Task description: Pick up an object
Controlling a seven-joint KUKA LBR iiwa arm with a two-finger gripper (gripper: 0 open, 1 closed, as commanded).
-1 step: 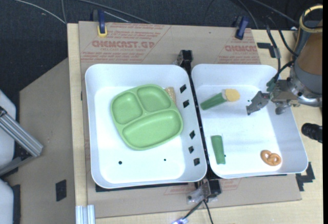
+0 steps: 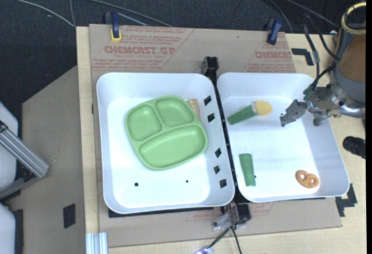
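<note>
- I judged the task barely begun: nothing was lifted, and every object lay on a bin floor.
- My gripper [image 2: 289,117] hung over the right bin's [image 2: 325,186] upper right part, close to its far-right wall, with nothing between its fingers that I could see. How wide the claw stood I could not tell; it was too small and dark from this angle.
- Nearest candidate was the green-and-yellow corn toy [image 2: 249,112], lying at a slant in the upper middle of the right bin, just left of the gripper and apart from it.
- Lower down in the same bin lay a green block [image 2: 247,169] near the left wall, and a pretzel toy [image 2: 307,179] toward the lower right corner.
- The left bin [image 2: 116,189] held a green divided plate [image 2: 167,132] in its centre, with a small tan piece [image 2: 193,105] touching the plate's upper right edge.
- What remained, by my reading: descend, close on one item, lift.
</note>
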